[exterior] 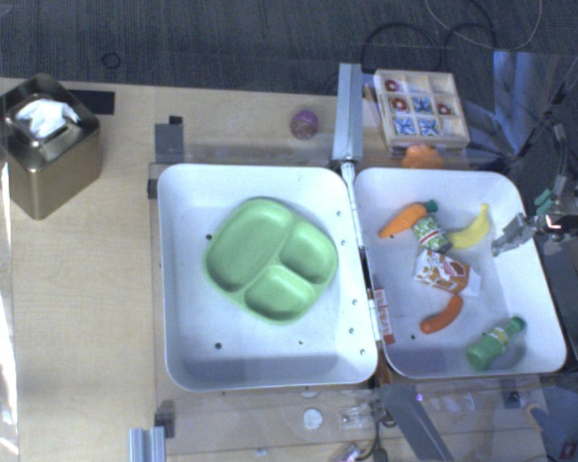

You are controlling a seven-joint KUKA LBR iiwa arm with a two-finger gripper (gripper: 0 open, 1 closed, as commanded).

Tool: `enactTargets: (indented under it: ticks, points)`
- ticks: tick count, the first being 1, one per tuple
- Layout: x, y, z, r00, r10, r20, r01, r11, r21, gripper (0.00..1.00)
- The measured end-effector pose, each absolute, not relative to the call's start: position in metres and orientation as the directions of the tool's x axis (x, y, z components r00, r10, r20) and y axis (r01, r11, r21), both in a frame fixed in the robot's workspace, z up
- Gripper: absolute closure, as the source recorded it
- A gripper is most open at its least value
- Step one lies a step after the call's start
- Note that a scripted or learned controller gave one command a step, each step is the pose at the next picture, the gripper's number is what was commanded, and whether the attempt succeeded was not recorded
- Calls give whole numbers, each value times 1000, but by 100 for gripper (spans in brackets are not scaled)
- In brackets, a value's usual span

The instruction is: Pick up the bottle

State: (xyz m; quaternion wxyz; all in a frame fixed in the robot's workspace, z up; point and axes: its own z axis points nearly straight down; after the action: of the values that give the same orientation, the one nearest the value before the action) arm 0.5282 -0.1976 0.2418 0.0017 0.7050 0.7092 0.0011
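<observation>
Reaching in at the right bin's (pixel 535 287) right rim, the gripper (pixel 516 231) carries nothing; finger spacing cannot be told. Green bottle (pixel 493 345) lies on its side in that bin's near right corner, well apart from the gripper. Nearby: banana (pixel 472 229), carrot (pixel 407 219), snack packet (pixel 441 271), sausage (pixel 441 315). Left bin (pixel 173 258) holds a green divided plate (pixel 272 258)
</observation>
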Motion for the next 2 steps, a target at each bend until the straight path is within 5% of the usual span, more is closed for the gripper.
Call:
enactTargets:
  ticks: [1,2]
  points:
    - [553,-205,308,-1,1000,-3,1000,1,9,0]
    - [543,-204,191,-13,1000,-1,1000,13,4,0]
